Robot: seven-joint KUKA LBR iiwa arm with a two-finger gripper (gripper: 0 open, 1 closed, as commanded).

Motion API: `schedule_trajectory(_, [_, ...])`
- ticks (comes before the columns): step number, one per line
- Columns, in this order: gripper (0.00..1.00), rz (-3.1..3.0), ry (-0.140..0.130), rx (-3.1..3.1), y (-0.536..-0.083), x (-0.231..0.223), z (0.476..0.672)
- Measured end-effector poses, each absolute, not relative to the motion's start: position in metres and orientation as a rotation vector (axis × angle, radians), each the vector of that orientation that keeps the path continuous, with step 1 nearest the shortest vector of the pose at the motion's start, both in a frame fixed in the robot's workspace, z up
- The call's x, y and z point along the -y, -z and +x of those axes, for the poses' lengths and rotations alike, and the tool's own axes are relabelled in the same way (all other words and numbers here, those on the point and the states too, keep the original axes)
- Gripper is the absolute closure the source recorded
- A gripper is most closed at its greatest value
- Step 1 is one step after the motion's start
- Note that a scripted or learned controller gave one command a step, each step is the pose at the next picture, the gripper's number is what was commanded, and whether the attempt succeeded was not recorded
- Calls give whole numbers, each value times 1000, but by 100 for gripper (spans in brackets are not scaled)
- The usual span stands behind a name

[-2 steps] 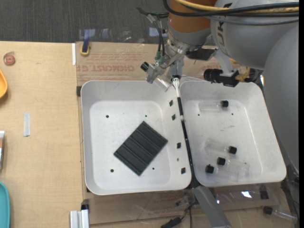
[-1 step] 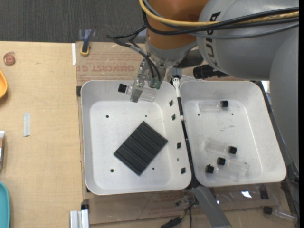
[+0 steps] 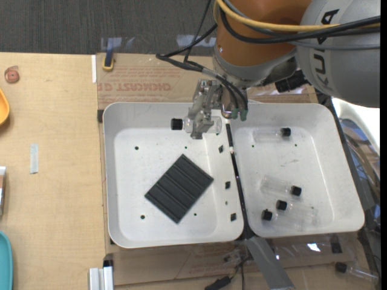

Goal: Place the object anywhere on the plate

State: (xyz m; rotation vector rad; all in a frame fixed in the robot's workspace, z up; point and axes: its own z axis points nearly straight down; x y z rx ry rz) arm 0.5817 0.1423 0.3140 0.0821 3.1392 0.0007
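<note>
Carry step, it seems: the gripper [image 3: 204, 124] hangs over the far side of the left bin [image 3: 128, 162], a black-capped vial [image 3: 176, 124] just beside it — gripped or not, I cannot tell — and the next move must bring it over the dark ribbed plate [image 3: 179, 188].

Two bins stand side by side on the bench [image 3: 54, 132]. In the left bin [image 3: 121, 222] the plate [image 3: 179, 188] lies flat near the middle, turned at a slant to the walls. The gripper [image 3: 203, 125] hangs over the far part of this bin, close to the shared wall. In the right bin [image 3: 326, 162] the far vial [image 3: 284, 133] lies apart, and the three near vials [image 3: 281, 205] lie close together in the front half.
</note>
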Motion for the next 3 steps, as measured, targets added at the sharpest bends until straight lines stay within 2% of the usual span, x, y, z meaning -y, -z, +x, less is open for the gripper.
schedule_trajectory(1, [100,-512,-2,-3097,-368,-131,544])
schedule_trajectory(2, [100,-1151,-1,-2918,-403,-94,509])
schedule_trajectory(3, [100,-1784,-4,-2585,-299,-120,491])
